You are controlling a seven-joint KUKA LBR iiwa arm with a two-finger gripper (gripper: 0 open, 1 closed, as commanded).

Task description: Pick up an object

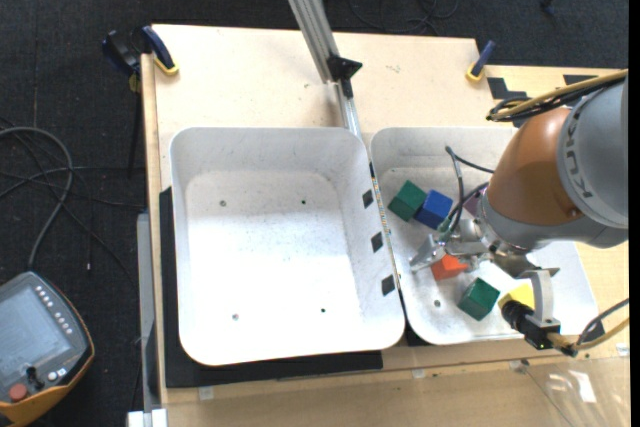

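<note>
Scanning left to right: left bin (270, 245) shows nothing but speckled white floor, right bin (400, 155) carries all the parts. Green block (406, 201) touches blue block (436, 209) at its 3 o'clock, both near the bin's upper middle. Gripper (437, 258) sits low at about 6 o'clock from that pair, directly beside the orange block (450, 266), which looks like the pick target. Finger state: cannot tell, metal parts blur together and the wrist covers the rest, so no confirmed hold. Second green block (480, 298) lies at 5 o'clock from the orange one, with a yellow block (518, 296) touching it at 3 o'clock, partly under the arm's cabling. Risks: orange block appears off to one side of the tool, so closing could push it away instead of trapping it; neighbours are near enough to get knocked or wedged.
</note>
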